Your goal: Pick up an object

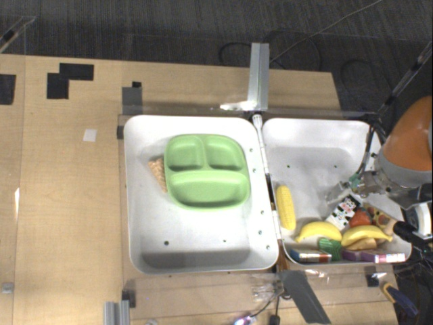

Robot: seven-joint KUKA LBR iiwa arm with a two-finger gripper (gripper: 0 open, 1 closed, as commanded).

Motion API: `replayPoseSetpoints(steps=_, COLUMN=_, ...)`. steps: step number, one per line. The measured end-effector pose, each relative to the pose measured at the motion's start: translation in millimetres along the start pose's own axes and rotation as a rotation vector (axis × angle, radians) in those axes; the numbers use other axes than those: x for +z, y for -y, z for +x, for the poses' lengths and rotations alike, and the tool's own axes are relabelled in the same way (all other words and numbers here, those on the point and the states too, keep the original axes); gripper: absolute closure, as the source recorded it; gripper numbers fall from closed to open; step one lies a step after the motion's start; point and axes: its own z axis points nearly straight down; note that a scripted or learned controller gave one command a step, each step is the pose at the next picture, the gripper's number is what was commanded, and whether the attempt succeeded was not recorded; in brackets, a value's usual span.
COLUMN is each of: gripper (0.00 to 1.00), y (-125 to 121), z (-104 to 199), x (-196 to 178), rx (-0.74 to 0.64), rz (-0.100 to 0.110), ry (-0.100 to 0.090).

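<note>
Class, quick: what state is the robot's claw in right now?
Claw: cannot be told; it sits low in the right bin, beside the pile of toys.

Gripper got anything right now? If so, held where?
Cannot tell. The gripper sits low in the right bin by the toy pile; no grasp is visible.

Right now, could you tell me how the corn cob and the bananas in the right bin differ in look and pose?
The corn cob is straight and lies along the bin's left wall; the bananas are curved and lie across the bin near its front edge. The corn cob lies apart by itself, while the bananas sit in a cluster of small items beside the hand. Both are yellow and lie in the right bin.
</note>
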Motion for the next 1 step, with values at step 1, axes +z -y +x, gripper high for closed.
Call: replayPoseSetpoints(steps=1, gripper=1.0, y=-3.4, z=1.8, x=-12.0, rx=-0.003, rz=-0.007, ry=-0.002)
